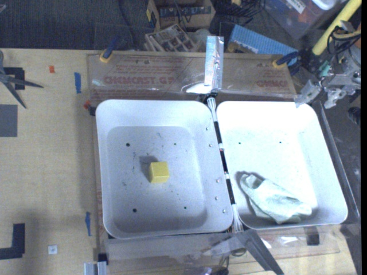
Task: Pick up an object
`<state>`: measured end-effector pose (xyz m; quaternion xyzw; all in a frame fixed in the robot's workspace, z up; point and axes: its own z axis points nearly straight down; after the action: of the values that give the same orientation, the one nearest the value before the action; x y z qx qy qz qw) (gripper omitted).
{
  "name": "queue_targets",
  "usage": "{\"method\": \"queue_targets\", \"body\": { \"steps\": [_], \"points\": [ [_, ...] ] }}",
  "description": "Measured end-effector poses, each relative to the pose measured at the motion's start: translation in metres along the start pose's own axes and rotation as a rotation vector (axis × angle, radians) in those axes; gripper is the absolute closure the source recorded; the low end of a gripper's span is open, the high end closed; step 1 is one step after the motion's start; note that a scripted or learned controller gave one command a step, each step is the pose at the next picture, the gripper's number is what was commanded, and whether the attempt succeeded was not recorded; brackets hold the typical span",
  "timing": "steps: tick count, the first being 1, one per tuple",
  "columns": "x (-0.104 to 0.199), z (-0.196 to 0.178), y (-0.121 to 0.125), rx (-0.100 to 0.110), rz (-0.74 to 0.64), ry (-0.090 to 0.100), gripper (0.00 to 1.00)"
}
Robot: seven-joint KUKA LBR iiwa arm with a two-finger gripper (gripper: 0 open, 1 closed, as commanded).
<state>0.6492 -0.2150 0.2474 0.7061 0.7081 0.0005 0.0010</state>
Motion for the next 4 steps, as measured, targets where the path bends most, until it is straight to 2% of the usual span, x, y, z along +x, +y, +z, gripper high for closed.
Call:
{"method": "queue_targets", "body": {
  "steps": [1,2,3,4],
  "points": [
    [-0.007,-0.05,-0.017,-0.005,-0.263,-0.004,0.0],
    [-0.006,-0.063,-0.015,-0.012,-0.266,-0.009,1.0],
    [0.047,-0.182,0.019,-0.003,-0.098,-0.002,1.0],
    [0.066,-0.191,0.019,-0.005,-0.695,-0.003,1.0]
  ]
}}
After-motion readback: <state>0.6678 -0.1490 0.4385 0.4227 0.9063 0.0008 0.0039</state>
